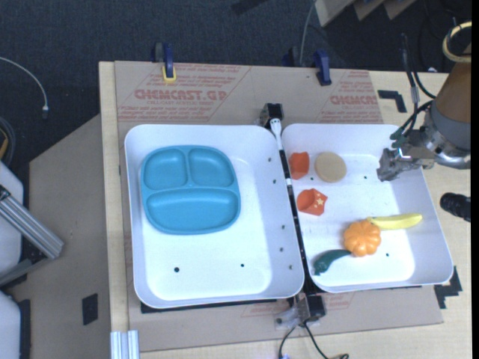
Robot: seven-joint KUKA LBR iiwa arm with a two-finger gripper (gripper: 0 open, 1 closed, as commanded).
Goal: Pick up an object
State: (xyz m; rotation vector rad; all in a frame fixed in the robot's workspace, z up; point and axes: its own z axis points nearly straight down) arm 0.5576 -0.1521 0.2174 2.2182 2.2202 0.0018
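Dark blue-grey carpet surrounds a bench topped with a brown cardboard sheet (224, 88) printed in red lettering and clipped at its far edge by two blue clamps (166, 57), with loose cables trailing across the floor beyond. Two shallow white bins sit side by side on it. In the right bin (419, 268) a yellow banana (397, 221) lies with its long axis roughly left to right, one end touching an orange pumpkin (362, 238); a dark teal piece (329, 259) rests just beside the pumpkin toward the near rim. Farther back lie a tan round disc (330, 167), a small orange block (299, 164) and a red-orange piece (312, 201) — all close to the divider. The left bin (150, 275) holds a blue sectioned plate (191, 189). The gripper (391, 164) hangs over the right bin's far right part, apart from every object; how wide it stands cannot be told.
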